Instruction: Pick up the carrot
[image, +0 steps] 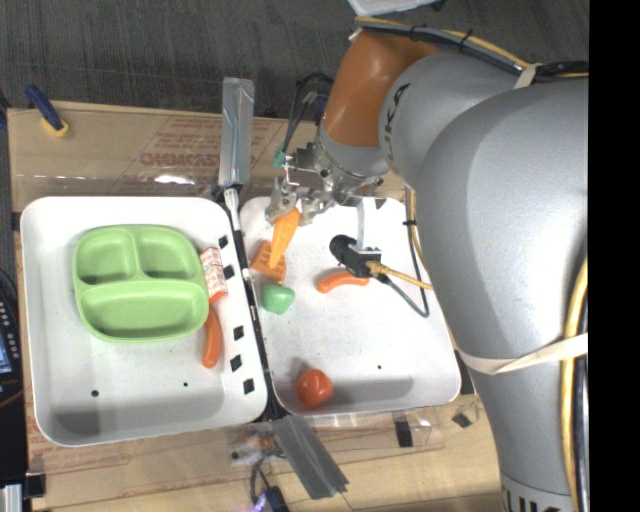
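One fixed camera sits above the table, looking down at a slant on two shallow white plastic bins (40, 330) lying side by side. It stands fairly near. The bulky grey arm with its orange band (500, 200) enters from the right, probably hiding part of the right bin.

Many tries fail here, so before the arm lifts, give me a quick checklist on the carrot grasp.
1. Gripper over the right bin: ok.
2. Carrot directly under the gripper, its upper end at the gripper: ok.
3. Carrot actually held: cannot tell.
4. Carrot tilted, lower end near the bin's left wall: ok.
5. Neighbours clear of the carrot: not ok, green piece sits right below it.
6. Red tomato and chili apart from the carrot: ok.
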